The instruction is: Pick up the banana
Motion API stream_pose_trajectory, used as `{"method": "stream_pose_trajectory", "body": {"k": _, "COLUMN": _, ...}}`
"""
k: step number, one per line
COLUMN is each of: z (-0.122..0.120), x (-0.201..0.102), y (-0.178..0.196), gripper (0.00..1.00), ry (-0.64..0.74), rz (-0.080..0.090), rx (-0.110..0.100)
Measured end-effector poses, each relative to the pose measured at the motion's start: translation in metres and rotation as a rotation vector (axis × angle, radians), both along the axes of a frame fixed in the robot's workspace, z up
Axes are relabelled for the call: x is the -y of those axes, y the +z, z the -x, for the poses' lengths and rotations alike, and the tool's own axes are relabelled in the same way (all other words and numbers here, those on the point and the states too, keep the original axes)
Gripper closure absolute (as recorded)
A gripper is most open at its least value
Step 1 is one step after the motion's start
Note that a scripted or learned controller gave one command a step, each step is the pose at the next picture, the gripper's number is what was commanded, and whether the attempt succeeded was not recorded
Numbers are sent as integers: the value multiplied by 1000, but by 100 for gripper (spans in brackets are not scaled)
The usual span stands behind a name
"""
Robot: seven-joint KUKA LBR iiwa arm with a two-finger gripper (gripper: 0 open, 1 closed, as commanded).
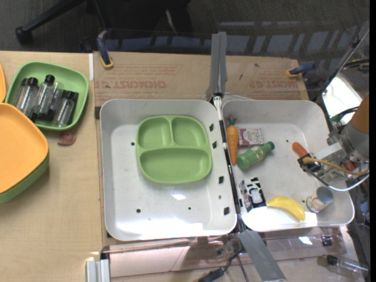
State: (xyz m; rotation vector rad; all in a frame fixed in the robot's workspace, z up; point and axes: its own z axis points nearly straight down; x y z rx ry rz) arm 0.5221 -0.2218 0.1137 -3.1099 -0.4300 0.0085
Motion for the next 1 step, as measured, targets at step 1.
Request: {"method": "stream_pose_trajectory", "body": {"k": 1, "z": 18, "x": -4, "y": -23, "gripper": 100, "ry": 16, "rz": -1, "rx": 0}}
